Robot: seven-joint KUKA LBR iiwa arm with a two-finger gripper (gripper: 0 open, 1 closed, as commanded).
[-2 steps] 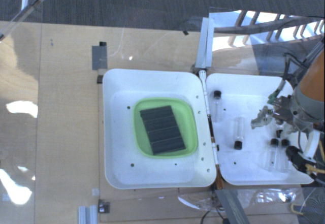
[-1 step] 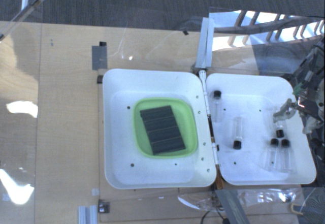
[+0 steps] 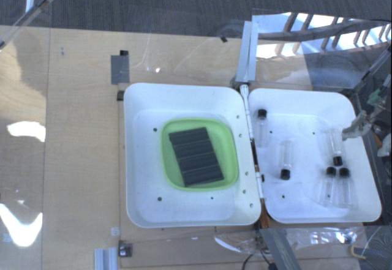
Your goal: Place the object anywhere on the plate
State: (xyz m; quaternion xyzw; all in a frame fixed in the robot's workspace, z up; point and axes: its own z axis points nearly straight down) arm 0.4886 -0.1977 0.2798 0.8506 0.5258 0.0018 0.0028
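Glossy green plastic plate (image 3: 228, 140), ribbed matt-black block (image 3: 195, 156)

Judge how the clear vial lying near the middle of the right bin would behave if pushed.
The vial lies on its side and looks round, so it would probably roll. It looks transparent and thin, so it is likely light, perhaps slippery. Its black cap might make it curve as it rolls.

Fixed above the bench, looking down at a slant from some way off. Takes in both white bins: left bin (image 3: 184, 155) mid-frame, right bin (image 3: 312, 158) toward the right edge.
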